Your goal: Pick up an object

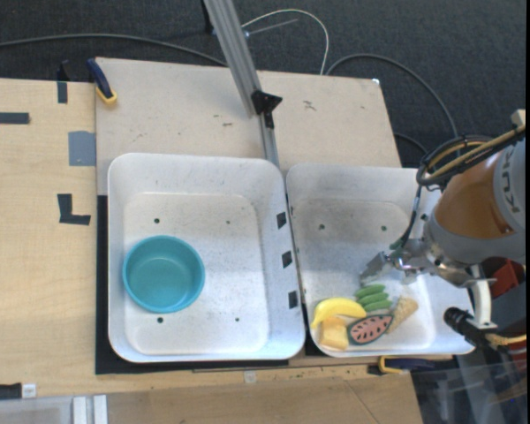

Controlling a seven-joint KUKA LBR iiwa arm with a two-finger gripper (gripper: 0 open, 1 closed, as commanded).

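The left bin [194, 184] is scuffed white plastic with rounded corners, and a smooth, round teal bowl [163, 274] sits in its near-left part. In the right bin [344, 193], toy food is piled at the near edge: a glossy yellow banana [334, 309], a green pea pod [372, 296], a watermelon slice [369, 329] and a tan cone-like piece [405, 310], all touching or just beside each other. The gripper [384, 268] hovers just above the pea pod. How far its jaws are open, I cannot tell; nothing is visibly held.
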